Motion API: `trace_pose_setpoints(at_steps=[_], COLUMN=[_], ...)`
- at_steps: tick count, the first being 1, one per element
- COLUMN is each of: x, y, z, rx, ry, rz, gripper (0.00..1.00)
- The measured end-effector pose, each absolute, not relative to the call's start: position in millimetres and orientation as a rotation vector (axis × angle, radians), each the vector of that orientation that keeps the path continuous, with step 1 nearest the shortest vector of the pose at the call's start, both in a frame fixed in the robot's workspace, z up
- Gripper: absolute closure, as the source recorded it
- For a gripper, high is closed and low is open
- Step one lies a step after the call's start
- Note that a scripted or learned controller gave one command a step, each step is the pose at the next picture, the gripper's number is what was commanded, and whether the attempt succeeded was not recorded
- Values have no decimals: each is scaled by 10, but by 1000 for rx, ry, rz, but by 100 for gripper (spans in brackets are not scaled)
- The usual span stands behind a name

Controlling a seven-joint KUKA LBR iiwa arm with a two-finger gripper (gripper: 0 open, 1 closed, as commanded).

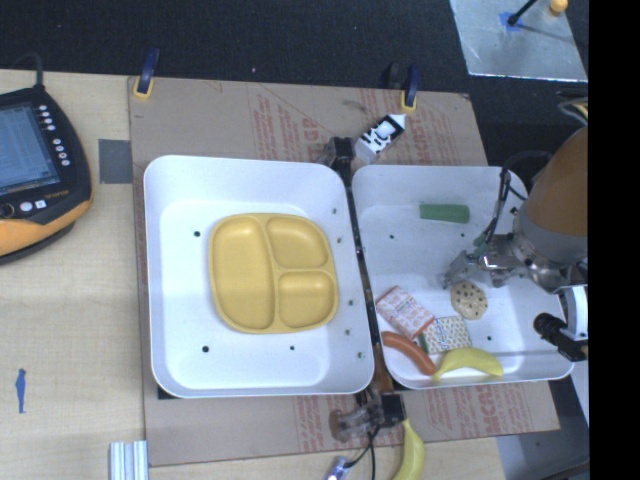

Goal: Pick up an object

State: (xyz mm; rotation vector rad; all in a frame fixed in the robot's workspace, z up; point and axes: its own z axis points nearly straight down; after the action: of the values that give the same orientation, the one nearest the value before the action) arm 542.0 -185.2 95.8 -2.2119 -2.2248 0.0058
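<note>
My pincer point(478, 264) hangs low over the right bin point(400, 183), just above the round speckled cookie point(468, 299); I cannot tell how its fingers stand, for the metal there blurs together. My arm point(560, 193) comes in from the right. Near the bin's near edge lie a pink-striped packet point(403, 311), a small patterned packet point(444, 333), a hot dog point(407, 352) and a yellow banana point(468, 365), crowded together. A green block point(443, 212) sits apart toward the far wall. The left bin point(170, 298) holds a yellow divided plate point(272, 272). Both bins rest on a brown cardboard sheet point(250, 118) clipped to a pale wooden bench point(60, 338). At far left sits a control pendant point(35, 168) with a screen. Beyond the bench the floor point(250, 18) is dark.
</note>
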Motion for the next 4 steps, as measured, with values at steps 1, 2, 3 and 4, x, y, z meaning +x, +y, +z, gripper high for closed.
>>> trace_pose_setpoints(at_steps=[1, 2, 3, 4], x=[6184, 6566, 4780, 5233], y=[-2100, -1631, -1646, -1353], z=[920, 1045, 957, 917], rx=[-2216, -2217, -2212, -2212], ry=[-2224, -2224, -2224, -2228], rz=[2, 0, 6, 4], gripper=[0, 0, 0, 0])
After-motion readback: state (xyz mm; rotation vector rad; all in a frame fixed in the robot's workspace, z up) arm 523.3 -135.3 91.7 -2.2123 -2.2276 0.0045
